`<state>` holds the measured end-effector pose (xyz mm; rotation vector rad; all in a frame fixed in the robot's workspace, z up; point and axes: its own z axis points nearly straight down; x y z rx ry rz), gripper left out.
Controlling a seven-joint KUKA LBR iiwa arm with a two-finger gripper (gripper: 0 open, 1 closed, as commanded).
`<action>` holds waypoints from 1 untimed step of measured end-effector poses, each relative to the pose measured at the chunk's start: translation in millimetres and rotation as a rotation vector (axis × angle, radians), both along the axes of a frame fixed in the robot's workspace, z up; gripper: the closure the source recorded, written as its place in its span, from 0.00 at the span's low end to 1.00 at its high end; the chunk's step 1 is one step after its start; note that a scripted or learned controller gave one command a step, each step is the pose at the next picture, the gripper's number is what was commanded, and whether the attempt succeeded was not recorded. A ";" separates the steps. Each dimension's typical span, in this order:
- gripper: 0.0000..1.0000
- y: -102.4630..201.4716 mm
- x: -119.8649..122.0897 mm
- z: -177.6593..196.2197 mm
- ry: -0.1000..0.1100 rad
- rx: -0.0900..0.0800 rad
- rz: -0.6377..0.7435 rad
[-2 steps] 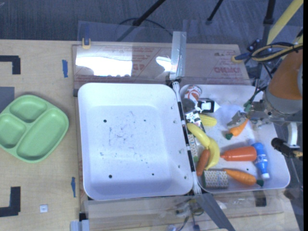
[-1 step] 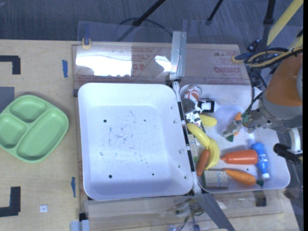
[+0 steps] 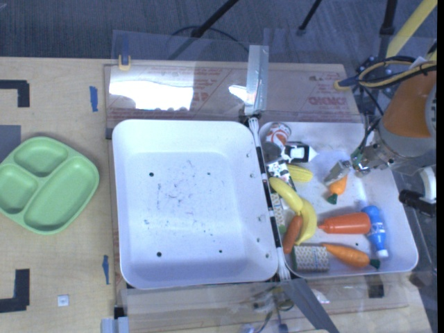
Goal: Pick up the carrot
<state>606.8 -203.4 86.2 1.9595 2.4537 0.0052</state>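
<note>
Carrot [image 3: 338, 184]: small and stubby, bright orange, with a dark green stub at its lower-left end; it lies tilted in the upper middle of the right bin [image 3: 406, 252], right of centre in the frame.
Second carrot [image 3: 347, 256]: longer, orange, tapering to the left, green end pointing right (lower part of the same bin, just right of a speckled block [image 3: 310, 258]).
Pincer [image 3: 350, 165]: at the carrot's upper end, touching or just above it; the view is too small and cluttered to tell whether it is open, closed or gripping.
Arm [image 3: 409, 120]: grey with an orange band, reaching in from the right edge of the frame.
Neighbours: a yellow banana [image 3: 297, 201] to the carrot's lower left, a blue bottle [image 3: 375, 231] to its lower right, and a long orange-red piece [image 3: 345, 223] between the two carrots.
Left bin [image 3: 139, 141]: white, centre of the frame.
Tabletop [image 3: 55, 82]: pale wood, with a green divided plate [image 3: 46, 183] at the far left.
</note>
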 end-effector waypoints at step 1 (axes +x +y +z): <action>1.00 -0.5 2.1 12.2 -0.008 -0.004 0.000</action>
